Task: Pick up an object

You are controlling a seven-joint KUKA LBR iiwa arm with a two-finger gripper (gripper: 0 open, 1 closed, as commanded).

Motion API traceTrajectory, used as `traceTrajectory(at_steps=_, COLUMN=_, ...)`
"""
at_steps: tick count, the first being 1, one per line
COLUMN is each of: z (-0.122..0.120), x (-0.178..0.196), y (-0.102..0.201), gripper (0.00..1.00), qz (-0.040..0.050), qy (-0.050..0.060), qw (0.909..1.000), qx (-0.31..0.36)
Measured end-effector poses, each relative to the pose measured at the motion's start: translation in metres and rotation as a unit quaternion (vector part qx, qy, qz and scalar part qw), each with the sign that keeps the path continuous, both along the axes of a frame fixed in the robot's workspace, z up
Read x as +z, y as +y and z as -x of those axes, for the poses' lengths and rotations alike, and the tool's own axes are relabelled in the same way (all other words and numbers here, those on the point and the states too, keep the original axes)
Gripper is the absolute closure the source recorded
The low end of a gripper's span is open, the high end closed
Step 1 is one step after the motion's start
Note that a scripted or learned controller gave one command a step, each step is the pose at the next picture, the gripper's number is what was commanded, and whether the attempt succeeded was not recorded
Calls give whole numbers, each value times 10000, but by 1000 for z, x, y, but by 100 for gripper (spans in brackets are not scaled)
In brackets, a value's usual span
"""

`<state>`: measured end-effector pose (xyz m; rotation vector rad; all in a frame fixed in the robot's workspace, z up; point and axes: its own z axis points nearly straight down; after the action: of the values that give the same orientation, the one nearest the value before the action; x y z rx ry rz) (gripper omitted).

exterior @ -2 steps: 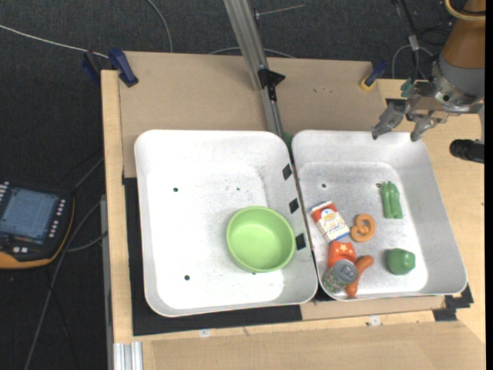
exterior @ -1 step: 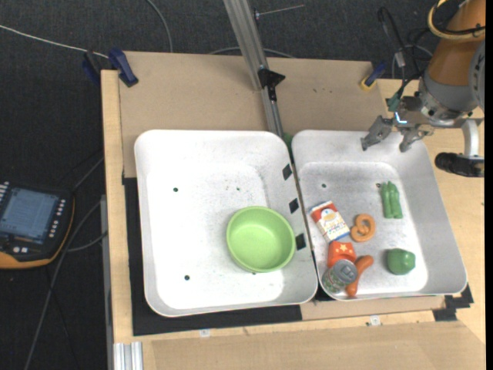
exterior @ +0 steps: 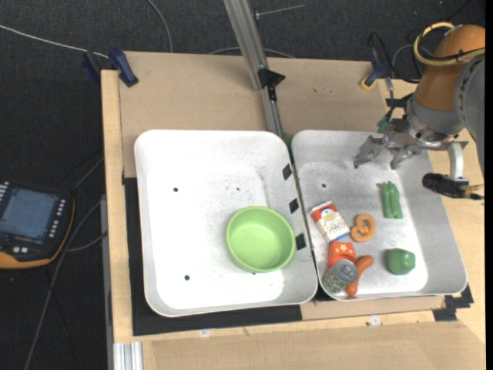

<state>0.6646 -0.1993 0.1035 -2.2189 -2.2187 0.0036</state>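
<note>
My gripper (exterior: 383, 156) hangs over the far part of the right bin (exterior: 339, 156), its fingers spread open with nothing between them. Nearer the camera in that bin lie a green oblong piece (exterior: 390, 200), an orange ring-shaped piece (exterior: 363, 227), a small white and red carton (exterior: 330, 222), a red-topped can (exterior: 340, 269) with an orange carrot-like piece (exterior: 358, 272) beside it, and a green pepper-like object (exterior: 400, 261). The green oblong piece is the closest to the gripper, just below it in the view.
A light green bowl (exterior: 260, 239) sits in the left bin (exterior: 192, 176) near its right wall. A metal pole (exterior: 248, 41) slants up from between the bins. Blue clamps (exterior: 123, 66) grip the bench's far corners.
</note>
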Motion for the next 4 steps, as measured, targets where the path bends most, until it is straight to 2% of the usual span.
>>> traceTrajectory(at_steps=1, z=-2, x=14, y=0, gripper=100, qz=10, qy=-33, qw=10000, qx=6)
traceTrajectory(at_steps=2, z=1, x=60, y=-6, gripper=100, qz=10, qy=-42, qw=10000, qx=2)
traceTrajectory(at_steps=4, z=2, x=178, y=-5, gripper=100, qz=13, qy=-50, qw=10000, qx=3)
